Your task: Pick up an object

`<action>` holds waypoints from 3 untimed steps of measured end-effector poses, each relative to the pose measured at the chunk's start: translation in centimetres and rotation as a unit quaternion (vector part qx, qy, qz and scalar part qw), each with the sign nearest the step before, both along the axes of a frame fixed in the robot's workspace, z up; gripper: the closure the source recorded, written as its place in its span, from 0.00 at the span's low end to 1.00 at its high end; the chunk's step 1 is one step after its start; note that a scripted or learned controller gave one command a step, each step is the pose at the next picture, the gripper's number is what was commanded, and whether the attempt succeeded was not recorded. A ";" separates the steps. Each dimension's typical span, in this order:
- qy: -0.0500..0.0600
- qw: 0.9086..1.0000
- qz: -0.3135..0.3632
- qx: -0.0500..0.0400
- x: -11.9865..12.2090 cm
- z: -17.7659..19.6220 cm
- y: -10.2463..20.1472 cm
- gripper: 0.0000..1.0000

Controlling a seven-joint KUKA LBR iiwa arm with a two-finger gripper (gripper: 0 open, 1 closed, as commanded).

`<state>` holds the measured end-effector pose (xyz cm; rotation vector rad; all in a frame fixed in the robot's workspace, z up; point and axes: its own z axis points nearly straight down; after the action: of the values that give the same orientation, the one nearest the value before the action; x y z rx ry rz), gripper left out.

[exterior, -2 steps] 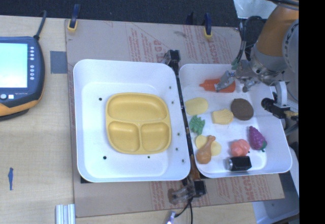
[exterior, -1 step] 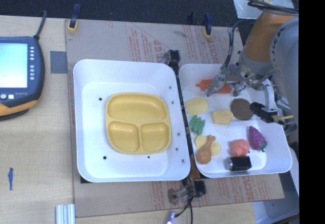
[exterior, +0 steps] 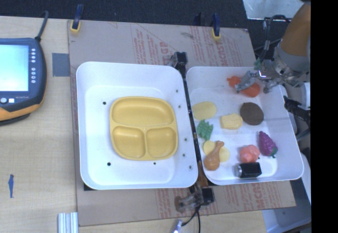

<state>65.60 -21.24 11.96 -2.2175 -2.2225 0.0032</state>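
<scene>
My gripper [exterior: 254, 81] hangs low over the far end of the right bin [exterior: 296, 171], right above an orange-red toy food piece [exterior: 244, 86]. The fingers stand on either side of that piece's right part, and whether they hold it is unclear. Elsewhere in the right bin lie a brown round patty [exterior: 252, 113], a yellow chip [exterior: 204, 110], a yellow cheese piece [exterior: 231, 121], a green broccoli [exterior: 204, 130], a chicken drumstick [exterior: 214, 155], a pink-orange piece [exterior: 249, 152], purple grapes [exterior: 267, 143] and a black can [exterior: 247, 169].
The left bin [exterior: 90, 174] holds a yellow divided plate [exterior: 143, 127]. A teach pendant [exterior: 20, 76] lies on the bench at far left. Clamps [exterior: 181, 61] join the two bins at the middle. The arm's orange band [exterior: 297, 31] is at the right edge.
</scene>
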 end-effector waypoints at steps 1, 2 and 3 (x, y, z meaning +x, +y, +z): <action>0.002 1.000 0.002 -0.002 0.0 -2.5 3.7 0.00; 0.002 1.000 0.001 0.000 0.0 -2.5 0.0 0.00; 0.002 1.000 0.002 -0.001 0.0 -2.5 5.0 0.00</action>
<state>65.62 -16.19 9.42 -2.2111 -2.2260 0.0100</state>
